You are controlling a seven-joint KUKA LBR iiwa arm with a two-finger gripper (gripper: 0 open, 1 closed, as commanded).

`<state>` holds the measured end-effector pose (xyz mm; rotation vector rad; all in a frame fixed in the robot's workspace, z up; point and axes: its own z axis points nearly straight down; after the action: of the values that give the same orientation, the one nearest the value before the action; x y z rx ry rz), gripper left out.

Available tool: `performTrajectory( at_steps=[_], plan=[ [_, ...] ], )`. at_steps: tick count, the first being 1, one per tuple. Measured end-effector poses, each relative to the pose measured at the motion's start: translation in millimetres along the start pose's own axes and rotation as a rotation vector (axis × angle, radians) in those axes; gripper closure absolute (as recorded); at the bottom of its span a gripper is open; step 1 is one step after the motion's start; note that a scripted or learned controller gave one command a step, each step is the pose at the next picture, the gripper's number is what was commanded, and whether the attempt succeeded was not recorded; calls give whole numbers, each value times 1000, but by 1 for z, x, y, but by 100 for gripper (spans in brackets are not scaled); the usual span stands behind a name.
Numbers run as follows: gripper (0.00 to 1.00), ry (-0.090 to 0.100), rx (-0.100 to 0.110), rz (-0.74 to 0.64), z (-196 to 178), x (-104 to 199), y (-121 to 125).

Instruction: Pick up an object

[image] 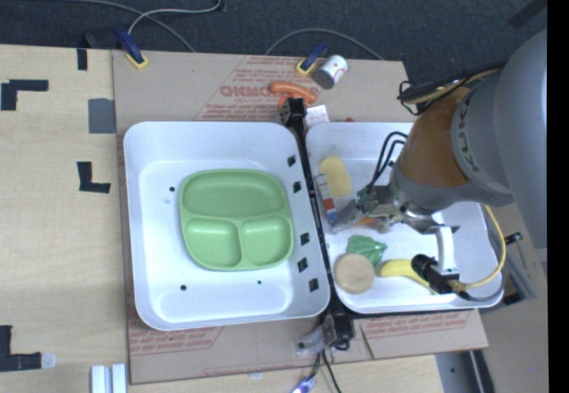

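The right bin (462, 293) holds several small objects: a pale yellow oblong piece (335, 175), a green crumpled piece (364, 249), a tan round disc (354, 273) and a yellow banana-shaped piece (397, 269). My gripper (366, 207) reaches down into this bin from the right, just left of the arm's orange band, with its tip over a small cluster of items near the bin's left wall. The arm's wrist hides the fingers. The left bin (147, 204) holds a green divided plate (236, 218).
A black divider with clips (307, 204) runs between the two bins. Beyond the bins lie an orange piece (291, 90), a grey cylinder with a yellow clamp (325, 69) and a blue clamp (132, 48) on the cardboard. A cable (178, 9) runs over the dark floor.
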<state>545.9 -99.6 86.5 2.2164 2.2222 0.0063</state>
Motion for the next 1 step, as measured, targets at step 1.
performTrajectory(
  at_steps=[1],
  plan=[
    [0,-3,0,1,1,0,61]
  ],
)
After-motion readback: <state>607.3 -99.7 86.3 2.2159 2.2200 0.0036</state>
